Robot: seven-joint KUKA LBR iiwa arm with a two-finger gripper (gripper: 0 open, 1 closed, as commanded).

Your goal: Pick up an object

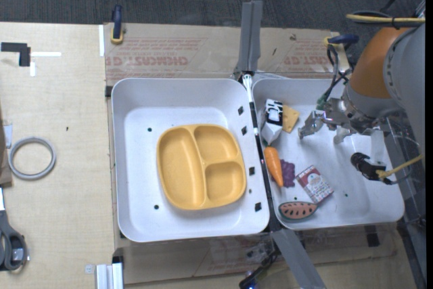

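The right bin holds several small objects: a black-and-white carton, a yellow cheese wedge, an orange carrot, a purple piece, a red-and-white packet and a watermelon slice. My gripper hangs over the upper middle of this bin, just right of the cheese wedge. Its fingers stand open with nothing between them, above bare bin floor.
A yellow divided plate lies in the left bin. A grey bar and clips sit on the wall between the bins. A tape roll and scissors lie on the bench at left. A black cable end hangs by the arm.
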